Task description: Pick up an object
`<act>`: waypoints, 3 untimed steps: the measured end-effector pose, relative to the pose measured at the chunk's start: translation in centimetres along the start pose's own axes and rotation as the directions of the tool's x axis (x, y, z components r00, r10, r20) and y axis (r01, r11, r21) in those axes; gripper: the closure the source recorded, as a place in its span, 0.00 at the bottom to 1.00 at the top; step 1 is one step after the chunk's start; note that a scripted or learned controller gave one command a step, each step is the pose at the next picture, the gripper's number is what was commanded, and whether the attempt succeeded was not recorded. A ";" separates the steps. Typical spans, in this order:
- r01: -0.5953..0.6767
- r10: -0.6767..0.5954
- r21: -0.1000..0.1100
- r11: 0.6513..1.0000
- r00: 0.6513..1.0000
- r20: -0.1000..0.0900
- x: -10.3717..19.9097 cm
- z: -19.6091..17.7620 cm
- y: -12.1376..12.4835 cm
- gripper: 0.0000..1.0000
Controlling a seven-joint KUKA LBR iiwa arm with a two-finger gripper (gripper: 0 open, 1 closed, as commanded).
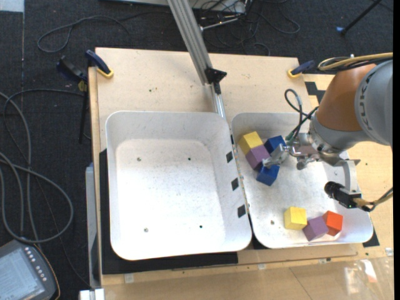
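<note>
My gripper (pixel 275 157) reaches in from the right, low over the upper part of the right bin (pixel 350 236). It sits within a cluster of blocks: a yellow block (pixel 251 140), a purple block (pixel 255 157), one blue block (pixel 274 144) just above it and another blue block (pixel 267 176) just below its tip. Whether any block is held cannot be made out. Near the bin's front edge lie a second yellow block (pixel 295 217), a second purple block (pixel 315 228) and an orange block (pixel 334 221).
The left bin (pixel 125 130) stands beside the right one, sharing a raised middle wall. A slanted metal pole (pixel 190 33) ends at the bins' back edge. Clamps sit at the bench's far corners. Cables lie on the floor at left.
</note>
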State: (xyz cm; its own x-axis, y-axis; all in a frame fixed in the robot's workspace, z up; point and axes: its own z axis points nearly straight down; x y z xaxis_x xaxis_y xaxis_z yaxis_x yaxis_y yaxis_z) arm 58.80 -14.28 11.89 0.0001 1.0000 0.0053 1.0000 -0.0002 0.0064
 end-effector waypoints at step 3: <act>0.004 -0.004 -0.001 1.000 1.000 0.007 0.7 -6.9 1.2 1.00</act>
State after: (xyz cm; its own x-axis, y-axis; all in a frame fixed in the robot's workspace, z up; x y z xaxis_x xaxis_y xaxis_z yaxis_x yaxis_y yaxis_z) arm 59.97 -13.65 18.84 -0.0040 1.0000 -0.0018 1.0000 0.0041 0.0071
